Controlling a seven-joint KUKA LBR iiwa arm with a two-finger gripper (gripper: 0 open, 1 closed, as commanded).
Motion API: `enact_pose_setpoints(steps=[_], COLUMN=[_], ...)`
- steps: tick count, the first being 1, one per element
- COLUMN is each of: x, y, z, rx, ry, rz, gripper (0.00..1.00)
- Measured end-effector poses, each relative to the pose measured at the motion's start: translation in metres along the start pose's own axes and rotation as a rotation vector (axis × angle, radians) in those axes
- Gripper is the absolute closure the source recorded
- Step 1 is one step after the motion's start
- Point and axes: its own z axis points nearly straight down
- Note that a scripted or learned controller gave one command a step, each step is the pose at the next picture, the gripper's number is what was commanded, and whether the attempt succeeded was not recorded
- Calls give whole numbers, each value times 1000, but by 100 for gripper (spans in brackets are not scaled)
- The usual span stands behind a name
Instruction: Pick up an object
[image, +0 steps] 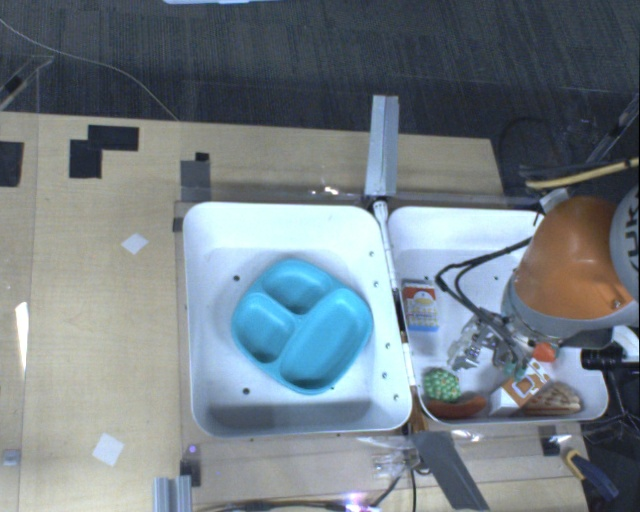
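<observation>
My gripper (470, 352) hangs low over the right bin (455, 240), just above and right of a green bumpy ball (440, 384). A dark red-brown piece (462, 405) lies below the ball at the bin's front edge. A small carton with a red and blue label (421, 307) lies to the left of the gripper near the divider. A tan ridged piece (552, 402) and an orange-and-white item (527, 381) sit to the right, partly under the arm. Nothing visible sits between the fingers.
The left bin (215, 260) holds a blue three-compartment plate (302, 324). The arm's orange band (575, 262) covers the right bin's right side. A metal post (382, 145) stands at the back between the bins. Black cables (480, 268) run to the wrist.
</observation>
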Motion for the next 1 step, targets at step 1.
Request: enact_pose_setpoints(steps=[1], x=[-32], y=[73], z=[-59], rx=[-2], ry=[-3], rz=[140], gripper=[100])
